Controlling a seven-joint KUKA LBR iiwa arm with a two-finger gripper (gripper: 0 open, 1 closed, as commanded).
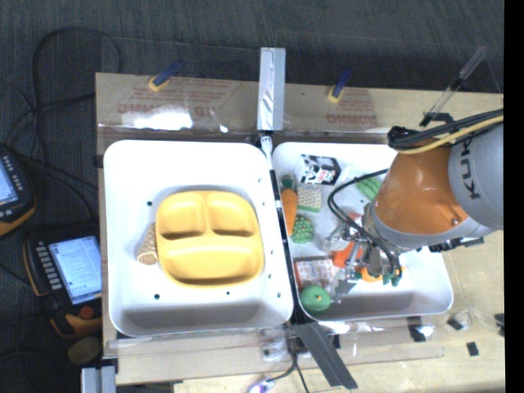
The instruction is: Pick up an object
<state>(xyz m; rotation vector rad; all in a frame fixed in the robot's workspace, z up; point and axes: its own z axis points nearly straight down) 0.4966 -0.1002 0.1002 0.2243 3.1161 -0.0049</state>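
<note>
My gripper (359,262) is low in the right bin (426,297), with the orange wrist band above it covering the bin's right half. Around it lie several toy foods: a green apple (316,299) at the front, a clear packet with red contents (313,271) just left of the gripper, a green bumpy piece (303,229), a carrot (289,207), a pale waffle-like piece (309,196), and a black-and-white carton (318,170) at the back. A small orange item (372,273) lies right beside the gripper; I cannot tell whether they touch.
The left bin (131,178) bears a yellow divided plate (210,236) with a tan cone-shaped toy (148,246) against its left side. A green object (370,188) peeks out behind the arm. Black cable loops over the right bin's back.
</note>
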